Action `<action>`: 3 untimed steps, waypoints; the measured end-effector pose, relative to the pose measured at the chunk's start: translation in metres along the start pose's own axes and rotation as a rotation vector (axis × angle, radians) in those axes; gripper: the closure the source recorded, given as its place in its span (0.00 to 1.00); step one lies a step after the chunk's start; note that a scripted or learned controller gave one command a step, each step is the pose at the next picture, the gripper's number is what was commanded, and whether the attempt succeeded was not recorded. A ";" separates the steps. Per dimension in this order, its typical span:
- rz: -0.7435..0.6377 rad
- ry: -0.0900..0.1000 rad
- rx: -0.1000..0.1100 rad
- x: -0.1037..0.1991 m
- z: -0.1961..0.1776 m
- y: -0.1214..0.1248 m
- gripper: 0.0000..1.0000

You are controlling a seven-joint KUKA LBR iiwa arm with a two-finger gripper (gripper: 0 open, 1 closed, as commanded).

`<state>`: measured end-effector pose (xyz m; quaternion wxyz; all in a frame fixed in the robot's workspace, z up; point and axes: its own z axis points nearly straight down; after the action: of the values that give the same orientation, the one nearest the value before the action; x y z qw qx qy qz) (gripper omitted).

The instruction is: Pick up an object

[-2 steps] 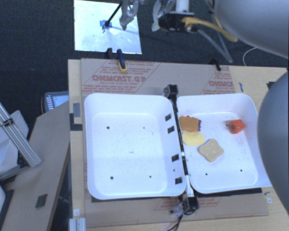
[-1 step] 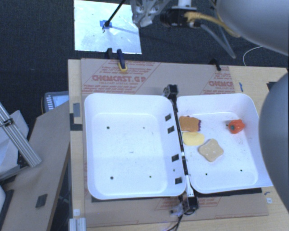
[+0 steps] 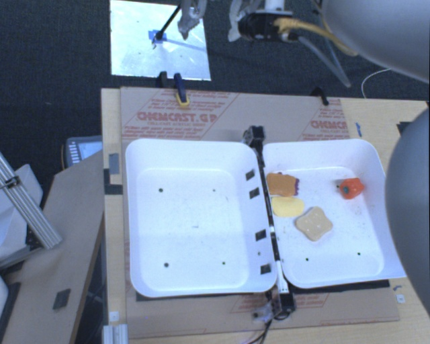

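The gripper (image 3: 190, 19) hangs high past the far end of the bench, its fingers a little apart with nothing between them; well below it, the right bin (image 3: 376, 265) holds an orange toy (image 3: 350, 188), a brown-and-purple piece (image 3: 283, 184), a yellow slice (image 3: 287, 207) and a tan toast (image 3: 314, 224) lying flat and turned cornerwise; the left bin (image 3: 134, 222) sits beside it.

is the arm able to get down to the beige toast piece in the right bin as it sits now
Probably yes. The beige toast piece lies flat in the right bin, apart from the yellow piece, with nothing on top of it, so the way down looks free.
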<state>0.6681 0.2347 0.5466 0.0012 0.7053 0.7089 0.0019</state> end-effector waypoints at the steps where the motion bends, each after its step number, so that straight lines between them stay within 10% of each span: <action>1: -0.003 0.001 -0.003 0.000 -0.012 0.000 1.00; 2: -0.003 0.000 -0.002 0.000 -0.011 0.000 0.00; 3: -0.007 0.001 -0.005 0.001 -0.023 0.000 1.00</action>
<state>0.6679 0.2355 0.5692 0.0024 0.7029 0.7112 0.0039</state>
